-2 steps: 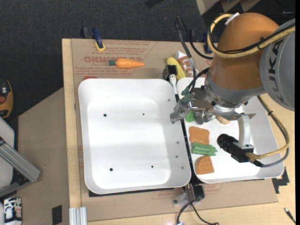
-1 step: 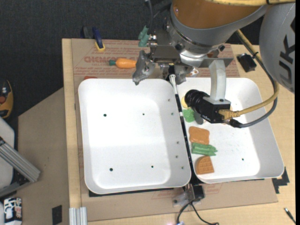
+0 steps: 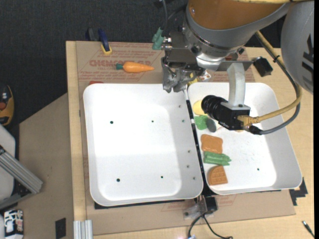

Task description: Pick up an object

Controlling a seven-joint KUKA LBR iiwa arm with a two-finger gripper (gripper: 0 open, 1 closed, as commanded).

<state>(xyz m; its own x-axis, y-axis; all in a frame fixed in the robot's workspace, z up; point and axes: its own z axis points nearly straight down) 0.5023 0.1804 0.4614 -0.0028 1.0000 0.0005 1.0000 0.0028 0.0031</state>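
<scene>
1. The gripper (image 3: 175, 83) hangs over the far end of the seam between the two bins, just at the back rim. Its metal parts are bunched together and partly hidden by the wrist above; how it is set cannot be told from this view.
2. Nothing is visible in its grasp, and no object lies directly under it; whether it touches the bin rim is unclear.
3. The left bin (image 3: 139, 143) is a shallow white tray with a few small dark dots on its floor.
4. The right bin (image 3: 264, 153) holds the objects, clustered along its left wall: a yellow piece (image 3: 199, 106) at the back, a green piece (image 3: 201, 122) beside it, an orange block (image 3: 212, 143), a green pod-like item (image 3: 217, 158), and an orange-brown wedge (image 3: 217, 175) nearest the front.
5. A black cylinder (image 3: 223, 111) mounted on the arm hangs over the right bin's back part, near the yellow and green pieces.
6. A toy carrot (image 3: 135, 67) lies on the cardboard behind the left bin, outside both bins, well apart from the gripper.
</scene>
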